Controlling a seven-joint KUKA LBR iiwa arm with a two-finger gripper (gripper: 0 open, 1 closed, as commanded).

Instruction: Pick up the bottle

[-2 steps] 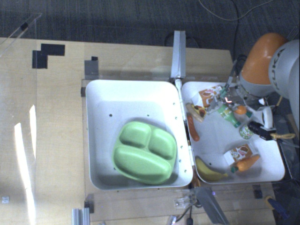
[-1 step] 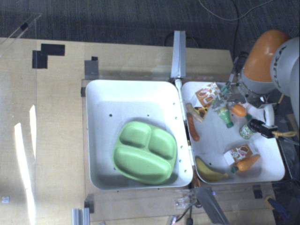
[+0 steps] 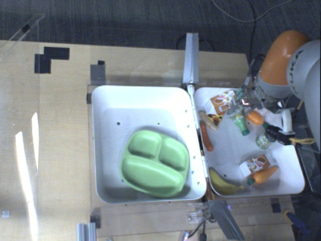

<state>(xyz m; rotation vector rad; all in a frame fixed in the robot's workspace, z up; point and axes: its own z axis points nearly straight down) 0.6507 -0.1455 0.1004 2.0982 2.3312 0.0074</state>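
Over in the right bin [image 3: 296, 179], seen from the camera above the bench, the bottle [image 3: 241, 123] is lying on its side near the far end, green cap pointing toward the bin's middle. It's wedged among clutter: a snack packet [image 3: 223, 103] just beside it on the far side, an orange piece [image 3: 255, 117] touching or nearly so, and a small round jar [image 3: 264, 141] a bit nearer. A banana [image 3: 225, 183], a carrot [image 3: 265, 174] and a sausage-like stick [image 3: 206, 136] are scattered elsewhere, and a green tray [image 3: 155, 162] sits in the left bin [image 3: 108, 102].

The gripper [image 3: 249, 104] is parked right over the bottle's far end, but whether it's spread or closed can't be made out, and no hold can be confirmed.

The bottle is judged to be small, light, stiff plastic, and smooth enough to roll or slip. It's probably best pinched across the middle of the body, not at the cap.
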